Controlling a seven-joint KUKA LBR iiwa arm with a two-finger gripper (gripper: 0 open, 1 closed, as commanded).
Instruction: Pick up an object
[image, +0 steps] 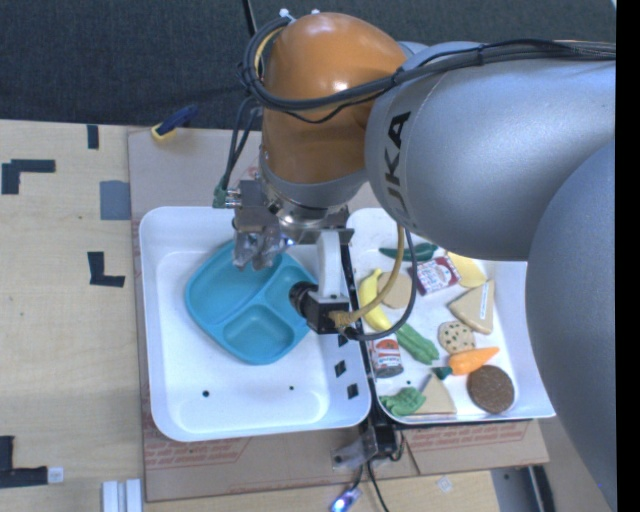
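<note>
Teal tray (243, 310), three compartments, lies tilted in the left bin (165, 400), toward its far right part, near the divider between the bins. Gripper (256, 250) sits over the tray's far edge; can't tell if it touches, and finger state can't be told from this angle. Nothing visibly held.

Arm (480, 140) with its orange band (320, 90) covers the far side of both bins. Black cables (340, 300) hang along the divider, just beside the tray's right edge.

Right bin (535, 405) is crowded with toy food: banana (372, 300) at the left wall, green pepper (420, 345), small can (386, 357), carrot (472, 360), cookie (455, 335), brown disc (491, 388) near the front right corner, cheese wedge (475, 308), green leafy piece (403, 402) at the front left.

Bench (60, 330) left of the bins carries black tape marks.
</note>
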